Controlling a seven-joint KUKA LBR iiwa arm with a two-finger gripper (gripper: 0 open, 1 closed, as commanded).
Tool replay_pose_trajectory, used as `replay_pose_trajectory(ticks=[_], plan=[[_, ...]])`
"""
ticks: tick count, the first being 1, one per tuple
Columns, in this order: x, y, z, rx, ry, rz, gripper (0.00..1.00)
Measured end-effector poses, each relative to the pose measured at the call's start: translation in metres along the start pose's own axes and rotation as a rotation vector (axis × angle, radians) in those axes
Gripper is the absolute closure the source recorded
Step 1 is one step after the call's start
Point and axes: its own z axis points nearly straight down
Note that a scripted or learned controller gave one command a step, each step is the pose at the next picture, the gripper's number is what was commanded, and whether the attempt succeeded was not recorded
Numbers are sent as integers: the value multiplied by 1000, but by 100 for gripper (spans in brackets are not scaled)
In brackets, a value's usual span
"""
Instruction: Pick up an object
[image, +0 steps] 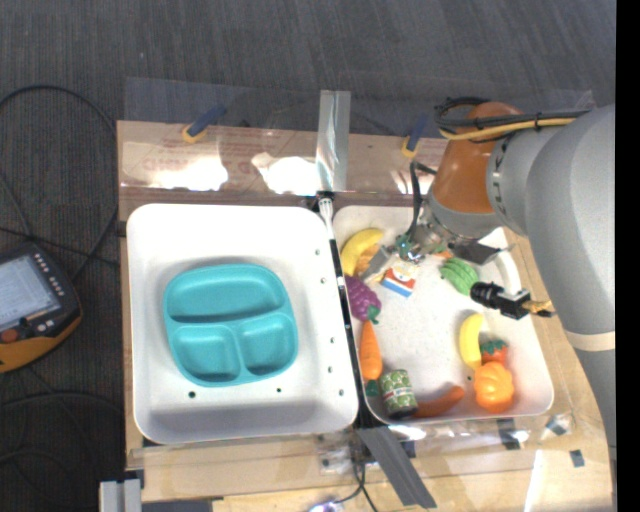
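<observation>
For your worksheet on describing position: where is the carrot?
The carrot lies in the right bin, along its left wall, between the purple grapes and the green can.

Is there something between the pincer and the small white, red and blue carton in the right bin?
Nothing visible does. The pincer hangs directly above the carton, with bare bin floor around it; the banana lies to the left and the green toy to the right.

In the right bin (530, 395) lie toy foods: a yellow banana (360, 248) at the far left, purple grapes (362, 298), an upright carrot (369, 350), a second banana (470, 339) and an orange pumpkin (493, 385).
</observation>
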Motion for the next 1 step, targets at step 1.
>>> replay_pose_trajectory(ticks=[1], plan=[[-3,1,-10,-1,-8,-1,100]])
